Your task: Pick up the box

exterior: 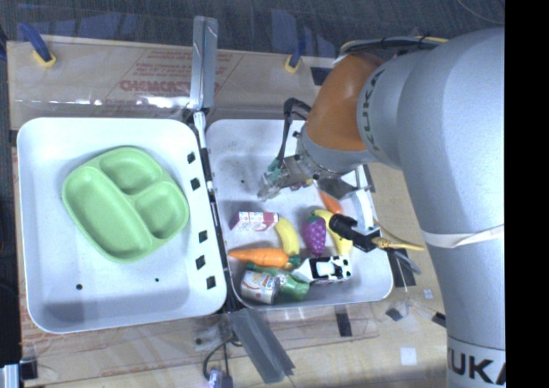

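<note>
Just below claw (276,180): small box (256,221), flat among toy food.
Claw grip state cannot tell; box looks light, stiff carton, so pinch its long sides.

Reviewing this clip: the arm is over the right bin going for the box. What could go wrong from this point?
The box is small and lies flat close to the banana and carrot, so the gripper could nudge or grab a neighbour instead. The box also sits near the bin's left wall, which may crowd one side of the approach. The gripper is above the box, not yet on it.
</note>
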Robot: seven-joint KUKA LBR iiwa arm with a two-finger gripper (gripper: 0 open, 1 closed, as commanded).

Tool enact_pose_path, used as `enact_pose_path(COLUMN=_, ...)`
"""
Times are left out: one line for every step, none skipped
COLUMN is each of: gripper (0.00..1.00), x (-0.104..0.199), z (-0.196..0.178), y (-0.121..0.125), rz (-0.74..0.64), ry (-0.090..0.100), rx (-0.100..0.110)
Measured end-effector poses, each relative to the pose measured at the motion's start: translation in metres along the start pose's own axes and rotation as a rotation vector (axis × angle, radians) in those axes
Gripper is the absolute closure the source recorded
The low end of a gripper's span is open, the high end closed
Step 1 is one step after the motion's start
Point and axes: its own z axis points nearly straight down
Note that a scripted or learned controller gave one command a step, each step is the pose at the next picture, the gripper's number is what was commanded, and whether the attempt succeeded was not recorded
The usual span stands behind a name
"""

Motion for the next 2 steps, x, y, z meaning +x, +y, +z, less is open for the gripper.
enact_pose_path(gripper=0.00, x=0.000, z=0.000, y=0.000, rz=0.000, ry=0.000, rx=0.000)
enact_pose_path(gripper=0.00, x=0.010, z=0.020, y=-0.015, rz=0.068, ry=0.001, rx=-0.001)
